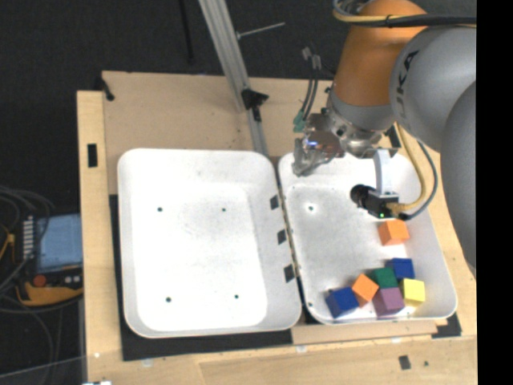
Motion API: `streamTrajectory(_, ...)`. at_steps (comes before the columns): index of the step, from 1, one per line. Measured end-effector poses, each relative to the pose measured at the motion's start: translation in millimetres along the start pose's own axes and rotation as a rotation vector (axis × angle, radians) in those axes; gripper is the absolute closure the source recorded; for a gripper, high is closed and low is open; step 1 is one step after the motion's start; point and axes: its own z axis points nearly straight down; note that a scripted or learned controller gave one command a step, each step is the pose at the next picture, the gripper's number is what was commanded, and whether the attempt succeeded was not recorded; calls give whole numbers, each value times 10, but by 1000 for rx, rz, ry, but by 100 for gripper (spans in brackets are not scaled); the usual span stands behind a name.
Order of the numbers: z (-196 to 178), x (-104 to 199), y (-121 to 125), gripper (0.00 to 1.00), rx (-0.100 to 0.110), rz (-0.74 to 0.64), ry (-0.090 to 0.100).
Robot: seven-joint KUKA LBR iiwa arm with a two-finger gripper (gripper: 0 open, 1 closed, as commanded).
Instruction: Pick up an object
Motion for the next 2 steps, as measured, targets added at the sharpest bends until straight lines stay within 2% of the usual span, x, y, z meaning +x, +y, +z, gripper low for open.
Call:
streamTrajectory(1, -57, 543, 12, 100, 0, -2, 2)
streamTrajectory(2, 131, 1040, 14, 100, 3, 0, 0)
